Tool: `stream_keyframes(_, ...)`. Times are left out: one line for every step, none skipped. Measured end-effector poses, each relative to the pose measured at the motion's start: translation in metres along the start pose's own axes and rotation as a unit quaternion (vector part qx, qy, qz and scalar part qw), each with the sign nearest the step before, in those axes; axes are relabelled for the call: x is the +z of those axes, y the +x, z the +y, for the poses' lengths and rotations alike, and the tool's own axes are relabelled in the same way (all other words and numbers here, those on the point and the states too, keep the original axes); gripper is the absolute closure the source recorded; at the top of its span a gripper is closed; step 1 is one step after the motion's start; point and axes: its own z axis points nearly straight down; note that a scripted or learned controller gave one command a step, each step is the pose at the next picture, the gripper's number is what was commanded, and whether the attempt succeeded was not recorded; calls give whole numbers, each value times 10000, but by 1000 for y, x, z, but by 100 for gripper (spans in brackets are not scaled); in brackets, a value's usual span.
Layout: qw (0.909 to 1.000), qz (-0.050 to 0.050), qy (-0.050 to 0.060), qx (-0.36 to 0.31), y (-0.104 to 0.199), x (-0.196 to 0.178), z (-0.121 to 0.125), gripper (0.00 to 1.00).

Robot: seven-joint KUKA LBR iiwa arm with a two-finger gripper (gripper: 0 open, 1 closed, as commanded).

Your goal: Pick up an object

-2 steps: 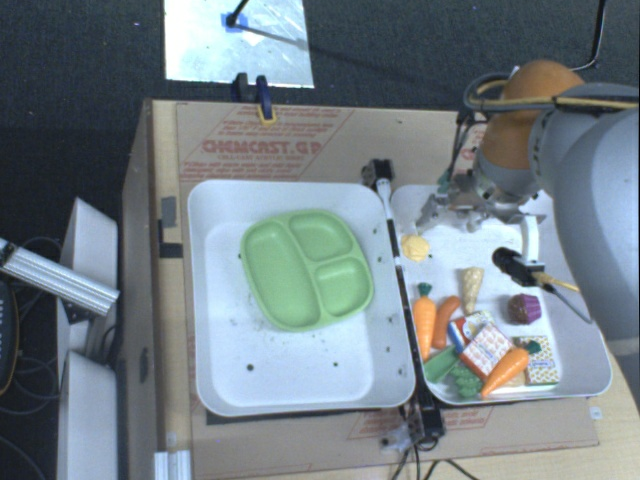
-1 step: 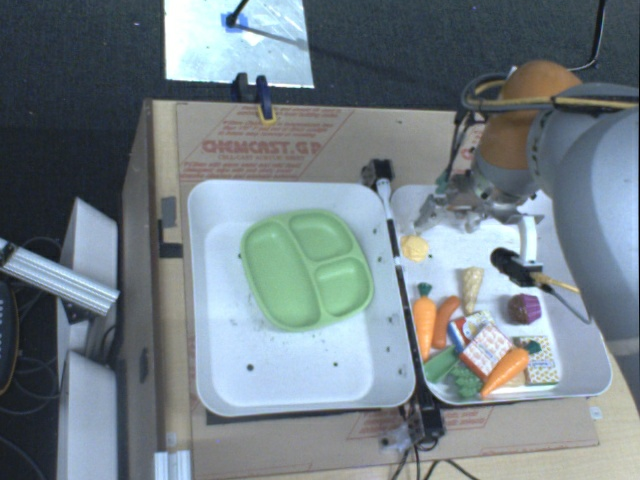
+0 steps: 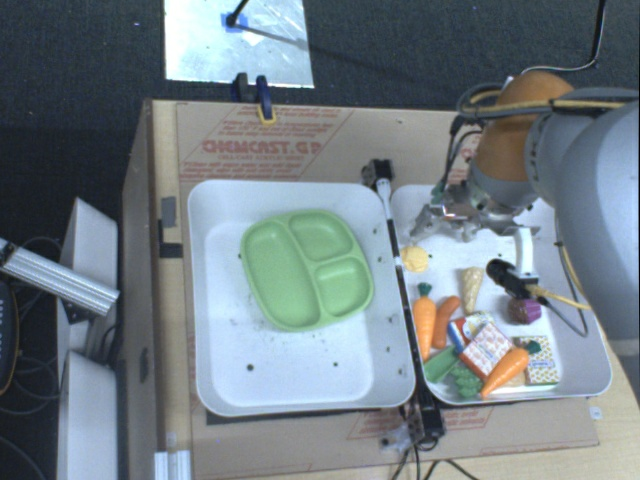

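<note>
Hovering metal two-finger gripper [image 3: 455, 220] over right white bin's [image 3: 590, 358] far edge; finger state I cannot tell. Small yellow toy piece [image 3: 414, 260] lies just toward near-left, by bin's left wall.

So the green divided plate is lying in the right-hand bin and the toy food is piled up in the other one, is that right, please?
Not quite: the camera view shows the green divided plate lying in the left bin. The toy food, such as the carrots, is piled in the right bin, below the gripper.
</note>
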Motion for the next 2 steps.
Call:
stream_keyframes(10000, -4, -12, -14, 0, -11, 1, 100)
stream_keyframes(10000, -5, -11, -17, 0, -11, 1, 0)
